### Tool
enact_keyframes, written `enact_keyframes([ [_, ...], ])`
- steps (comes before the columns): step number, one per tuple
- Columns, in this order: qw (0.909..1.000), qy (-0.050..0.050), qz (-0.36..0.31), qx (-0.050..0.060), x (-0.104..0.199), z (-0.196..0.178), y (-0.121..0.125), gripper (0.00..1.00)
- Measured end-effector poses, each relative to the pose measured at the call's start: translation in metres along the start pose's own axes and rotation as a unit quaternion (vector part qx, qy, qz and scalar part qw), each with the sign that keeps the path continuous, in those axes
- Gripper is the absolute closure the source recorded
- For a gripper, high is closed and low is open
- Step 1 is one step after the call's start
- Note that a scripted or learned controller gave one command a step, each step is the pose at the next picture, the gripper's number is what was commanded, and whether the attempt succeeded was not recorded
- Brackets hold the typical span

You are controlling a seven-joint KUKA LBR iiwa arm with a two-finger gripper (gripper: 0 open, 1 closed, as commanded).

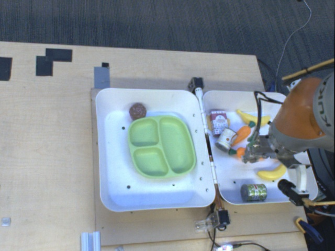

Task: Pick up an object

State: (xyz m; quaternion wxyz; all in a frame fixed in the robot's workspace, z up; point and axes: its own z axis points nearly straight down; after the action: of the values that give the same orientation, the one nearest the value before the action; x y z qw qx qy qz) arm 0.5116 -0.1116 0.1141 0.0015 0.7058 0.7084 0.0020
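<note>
This looks like a robotics lab, not a home or a kitchen. A plain wooden bench stands on dark grey office carpet, and black square markers are stuck on the wood far to the left of the gripper. Two white bins are fixed side by side with a clamp between them. Loose cables run above the industrial arm, and toy food lies just beside the gripper

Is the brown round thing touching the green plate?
Apart. The camera view shows a strip of white bin floor between the brown round thing and the green divided plate.
</note>
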Motion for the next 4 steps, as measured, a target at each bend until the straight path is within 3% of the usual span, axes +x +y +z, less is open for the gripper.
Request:
enact_keyframes([
  [1,1.0000,-0.002,0.001,-0.002,-0.096,0.028,0.088,1.00],
  [2,0.9999,0.009,-0.007,0.003,-0.082,0.026,0.091,0.00],
  [3,1.0000,0.002,-0.006,-0.003,-0.088,0.016,0.092,1.00],
  [4,0.9999,0.006,-0.007,-0.003,-0.083,0.015,0.093,0.00],
])
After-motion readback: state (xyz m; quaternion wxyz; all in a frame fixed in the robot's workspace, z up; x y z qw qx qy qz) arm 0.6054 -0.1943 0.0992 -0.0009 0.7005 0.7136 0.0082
